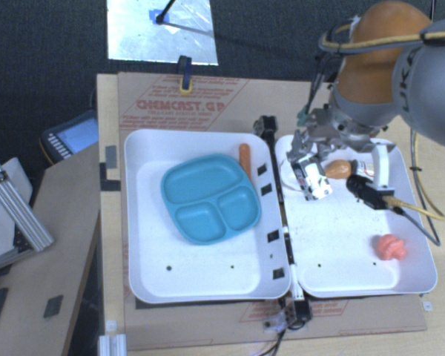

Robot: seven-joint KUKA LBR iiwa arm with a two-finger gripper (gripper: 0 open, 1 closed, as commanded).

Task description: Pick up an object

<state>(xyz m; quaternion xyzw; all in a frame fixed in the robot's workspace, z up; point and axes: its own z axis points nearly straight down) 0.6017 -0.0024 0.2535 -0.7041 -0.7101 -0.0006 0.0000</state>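
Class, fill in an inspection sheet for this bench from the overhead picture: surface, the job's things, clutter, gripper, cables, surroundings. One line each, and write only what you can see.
Surface: two shallow white bins side by side, left bin and right bin, on a cardboard sheet.
Job's things: blue divided plate and an orange stick at its far edge, in the left bin; pink lump and orange-brown piece in the right bin.
Clutter: nothing seen.
Gripper: gripper low over the right bin's far left part; whether it is open cannot be told.
Cables: yellow cable trailing off the arm.
Surroundings: shiny sheet beyond the bench on dark carpet.
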